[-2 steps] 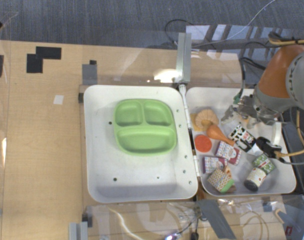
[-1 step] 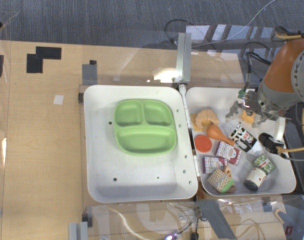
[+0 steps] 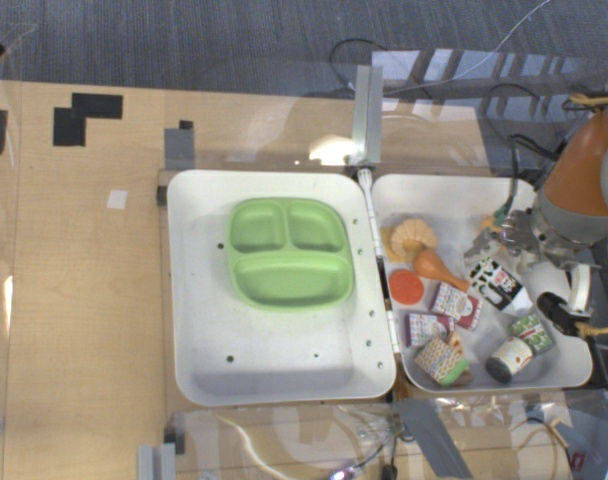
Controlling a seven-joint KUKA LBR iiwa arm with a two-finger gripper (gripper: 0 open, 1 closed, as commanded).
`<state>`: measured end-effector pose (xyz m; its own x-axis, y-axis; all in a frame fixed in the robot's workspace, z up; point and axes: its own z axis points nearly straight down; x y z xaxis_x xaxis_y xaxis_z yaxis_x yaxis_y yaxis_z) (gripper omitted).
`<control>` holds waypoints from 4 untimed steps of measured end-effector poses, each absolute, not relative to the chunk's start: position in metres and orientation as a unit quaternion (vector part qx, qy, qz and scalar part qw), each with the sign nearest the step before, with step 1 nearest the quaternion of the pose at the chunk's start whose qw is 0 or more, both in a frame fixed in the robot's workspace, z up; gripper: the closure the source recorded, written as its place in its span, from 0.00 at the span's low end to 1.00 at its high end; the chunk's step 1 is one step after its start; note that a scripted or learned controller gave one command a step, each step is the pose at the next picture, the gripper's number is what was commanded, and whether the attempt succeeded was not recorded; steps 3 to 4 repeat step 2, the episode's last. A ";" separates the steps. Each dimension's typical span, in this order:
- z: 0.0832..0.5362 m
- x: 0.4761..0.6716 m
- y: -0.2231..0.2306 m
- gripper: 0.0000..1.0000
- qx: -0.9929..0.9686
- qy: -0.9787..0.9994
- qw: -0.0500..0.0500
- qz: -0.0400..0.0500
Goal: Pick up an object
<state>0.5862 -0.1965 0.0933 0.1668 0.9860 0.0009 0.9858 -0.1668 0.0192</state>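
The right bin (image 3: pixel 544 183) holds several small things: a tan shell-shaped piece (image 3: pixel 412 236), an orange carrot-like toy (image 3: pixel 436 266), a red disc (image 3: pixel 406 287), a pink carton (image 3: pixel 456 305), a patterned carton (image 3: pixel 440 360), a black-and-white carton (image 3: pixel 495 284) and a green-labelled can (image 3: pixel 521 344). My gripper (image 3: pixel 516 242) hangs over the right half of this bin, just above and to the right of the black-and-white carton. The grey arm with its orange band (image 3: pixel 584 163) covers the bin's far right corner.
The left bin (image 3: pixel 199 358) carries a green divided plate (image 3: pixel 289 252). A metal post (image 3: pixel 365 113) stands behind the wall between the two bins. Cables run across the floor behind the right bin.
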 end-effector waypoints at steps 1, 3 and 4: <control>0.091 0.543 -0.195 0.00 0.677 0.736 0.008 0.005; 0.103 0.545 -0.193 1.00 0.676 0.737 0.009 0.008; 0.103 0.545 -0.193 1.00 0.676 0.737 0.009 0.008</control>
